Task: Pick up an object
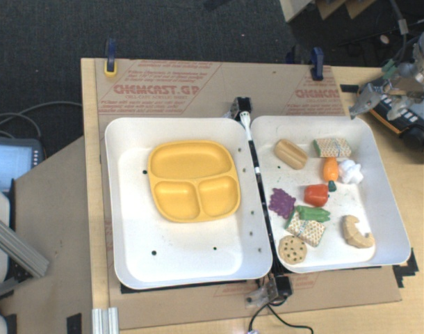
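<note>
Closest to you, the cookie [292,249] sits at the near edge of the right bin [386,186], crowded by a sandwich wedge [308,229] and green leaf [313,213] — a descent there could clip two things and hold neither. Beyond them the tomato [316,194], carrot [329,168] and bread roll [290,153] lie closer to the gripper [368,96], which hangs past the bin's far right corner, well apart from every object. You cannot tell how far it is open — it grips nothing visible.
</note>
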Motion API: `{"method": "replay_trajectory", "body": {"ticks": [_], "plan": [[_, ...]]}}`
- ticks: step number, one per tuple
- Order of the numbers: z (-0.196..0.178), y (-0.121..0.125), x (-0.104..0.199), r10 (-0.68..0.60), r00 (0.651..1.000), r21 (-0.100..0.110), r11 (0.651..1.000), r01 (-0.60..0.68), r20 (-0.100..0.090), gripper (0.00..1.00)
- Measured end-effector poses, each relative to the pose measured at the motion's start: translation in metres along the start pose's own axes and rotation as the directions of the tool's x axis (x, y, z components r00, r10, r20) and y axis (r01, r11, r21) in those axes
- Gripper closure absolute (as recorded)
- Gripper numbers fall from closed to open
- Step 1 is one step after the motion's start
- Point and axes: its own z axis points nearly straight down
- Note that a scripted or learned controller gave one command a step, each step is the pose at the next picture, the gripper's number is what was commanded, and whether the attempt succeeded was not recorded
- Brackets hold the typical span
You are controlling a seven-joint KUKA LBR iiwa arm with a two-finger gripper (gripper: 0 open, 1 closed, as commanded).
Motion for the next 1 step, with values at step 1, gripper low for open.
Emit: {"method": "replay_trajectory", "body": {"ticks": [1], "plan": [[0.1828, -0.0096, 0.0022, 0.000, 1.000, 0.014, 1.000, 0.000, -0.005, 0.00]]}}
